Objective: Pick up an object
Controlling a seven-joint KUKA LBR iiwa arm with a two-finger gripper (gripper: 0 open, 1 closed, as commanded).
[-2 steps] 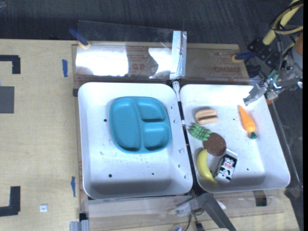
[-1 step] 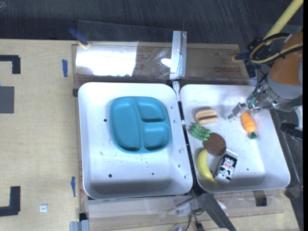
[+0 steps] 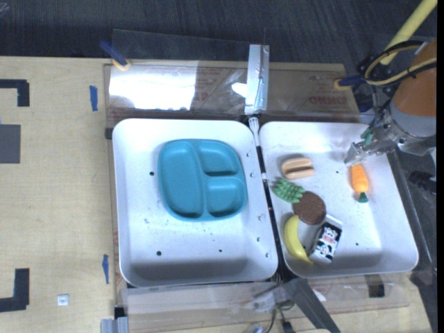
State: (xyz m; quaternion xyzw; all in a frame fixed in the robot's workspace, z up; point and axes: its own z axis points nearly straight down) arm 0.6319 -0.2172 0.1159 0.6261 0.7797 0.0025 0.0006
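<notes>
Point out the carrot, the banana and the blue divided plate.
carrot (image 3: 359, 179): camera view, middle of its orange body.
banana (image 3: 294, 239): camera view, middle of its yellow curve.
blue divided plate (image 3: 182, 179): camera view, floor of its large left compartment.

text: none legible | small carton (image 3: 326, 241), below-left of gripper (image 3: 362, 149): black-and-white print, too small to read | board (image 3: 326, 97) above right bin: faint reddish lettering, unreadable

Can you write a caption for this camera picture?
Gripper hovers above a toy carrot in the right bin; blue tray sits left.
</notes>
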